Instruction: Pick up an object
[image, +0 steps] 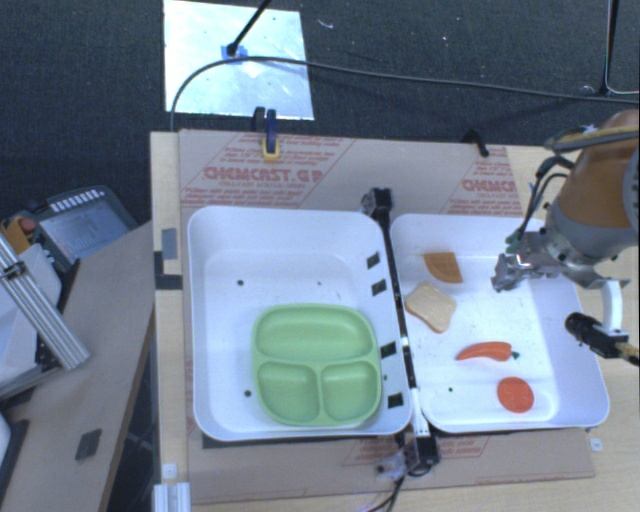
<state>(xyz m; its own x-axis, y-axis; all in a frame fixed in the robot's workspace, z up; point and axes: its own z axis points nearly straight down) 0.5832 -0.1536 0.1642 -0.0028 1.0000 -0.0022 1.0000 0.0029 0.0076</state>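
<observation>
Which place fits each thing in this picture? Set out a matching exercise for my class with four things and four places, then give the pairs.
Things:
1. green divided plate
2. bread slice
3. red round slice
4. gripper

Places:
A. near front corner of the right bin
B. left bin
C. above the right bin's far right part
D. right bin, close to the divider between the bins

Pairs: 1-B, 2-D, 3-A, 4-C

Both white bins (300, 240) are looking like smooth, glossy plastic; the green divided plate (316, 363) is showing a matt plastic finish.
</observation>
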